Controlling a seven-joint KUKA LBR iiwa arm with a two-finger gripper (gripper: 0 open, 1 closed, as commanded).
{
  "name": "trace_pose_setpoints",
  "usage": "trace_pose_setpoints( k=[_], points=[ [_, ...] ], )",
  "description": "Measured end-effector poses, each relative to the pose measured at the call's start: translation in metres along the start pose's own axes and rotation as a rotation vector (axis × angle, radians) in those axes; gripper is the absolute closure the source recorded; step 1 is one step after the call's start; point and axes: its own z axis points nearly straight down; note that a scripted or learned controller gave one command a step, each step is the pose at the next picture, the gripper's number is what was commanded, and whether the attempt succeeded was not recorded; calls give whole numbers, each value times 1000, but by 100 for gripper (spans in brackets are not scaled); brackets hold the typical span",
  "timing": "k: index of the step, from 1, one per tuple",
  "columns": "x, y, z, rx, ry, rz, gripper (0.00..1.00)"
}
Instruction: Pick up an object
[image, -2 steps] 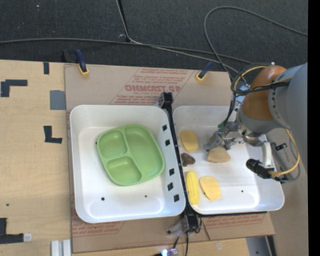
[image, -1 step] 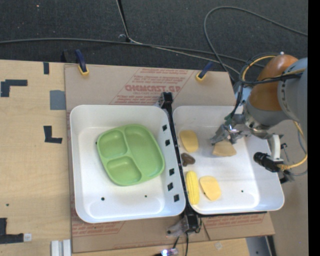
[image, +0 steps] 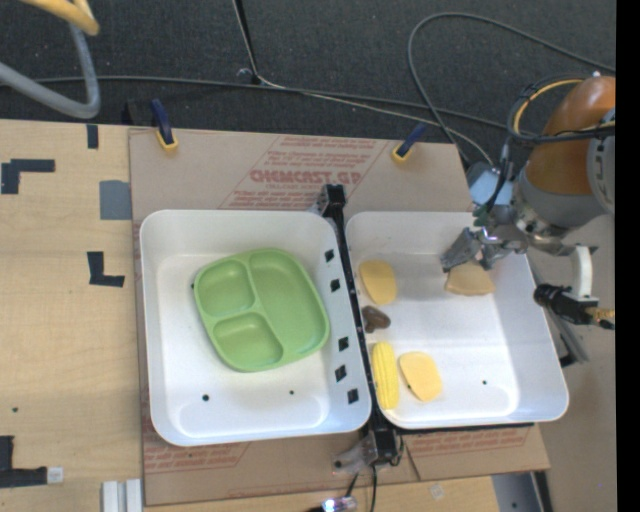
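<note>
My gripper (image: 472, 260) hangs over the far right part of the right bin (image: 520, 400), with its fingers spread open. A tan, bread-like piece (image: 471, 284) lies on the bin floor just below and in front of it, with nothing held between the fingers. Also in this bin are a round yellow piece (image: 378, 282), a small brown lump (image: 375, 319), a yellow corn cob (image: 383, 374) and a yellow wedge (image: 421, 376).
The left bin (image: 160, 400) holds a green divided plate (image: 260, 309). A black divider (image: 340, 290) runs between the two bins. Cables trail over the dark surface behind the bench, and blue-yellow clamps (image: 163, 128) pin the cardboard sheet.
</note>
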Motion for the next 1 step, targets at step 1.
trace_pose_setpoints(
  k=[1],
  points=[
    [0, 1, -41, 1, 1, -1, 100]
  ],
)
